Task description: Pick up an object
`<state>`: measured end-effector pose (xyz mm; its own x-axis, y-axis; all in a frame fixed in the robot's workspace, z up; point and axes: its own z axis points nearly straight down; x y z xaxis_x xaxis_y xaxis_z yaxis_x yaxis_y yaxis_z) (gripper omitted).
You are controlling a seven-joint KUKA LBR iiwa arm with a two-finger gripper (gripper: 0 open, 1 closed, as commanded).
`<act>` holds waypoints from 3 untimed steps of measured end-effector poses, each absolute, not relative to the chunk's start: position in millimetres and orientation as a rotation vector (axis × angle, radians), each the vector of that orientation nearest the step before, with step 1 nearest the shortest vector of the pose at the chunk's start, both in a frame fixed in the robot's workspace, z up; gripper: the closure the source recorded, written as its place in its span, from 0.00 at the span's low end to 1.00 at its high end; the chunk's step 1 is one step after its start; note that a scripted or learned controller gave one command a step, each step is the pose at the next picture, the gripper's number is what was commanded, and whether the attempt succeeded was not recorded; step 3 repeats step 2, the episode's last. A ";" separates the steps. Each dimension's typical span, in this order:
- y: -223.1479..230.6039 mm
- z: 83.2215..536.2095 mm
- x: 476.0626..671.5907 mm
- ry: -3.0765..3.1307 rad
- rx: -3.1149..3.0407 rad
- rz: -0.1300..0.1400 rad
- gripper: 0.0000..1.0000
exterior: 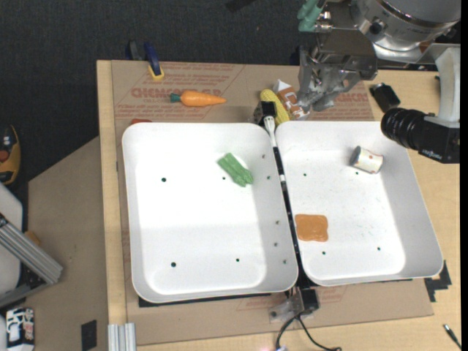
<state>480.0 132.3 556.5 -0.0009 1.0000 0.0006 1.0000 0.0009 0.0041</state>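
Note:
My gripper [319,97] hangs over the back rim of the right bin [409,196], near its left corner, with nothing visibly held in it. Inside that bin lie a small white cylinder [365,159] at the back right and a flat orange-brown piece [311,227] near the left wall. A green piece [235,169] lies in the left bin [146,196], towards its back right. Just left of the gripper, outside the bins, sit a yellow corn-like toy [271,101] and a small brown and white item [288,102].
A toy carrot [196,99] and a blue and yellow clip [153,63] lie on the cardboard behind the left bin. A black camera lens [409,129] juts in at the right, beside the right bin's back corner.

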 end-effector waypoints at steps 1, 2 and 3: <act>132.3 556.0 480.0 2.221 2.219 0.003 0.00; 132.9 567.0 480.4 2.220 2.217 0.008 1.00; 132.9 567.0 480.4 2.220 2.217 0.008 1.00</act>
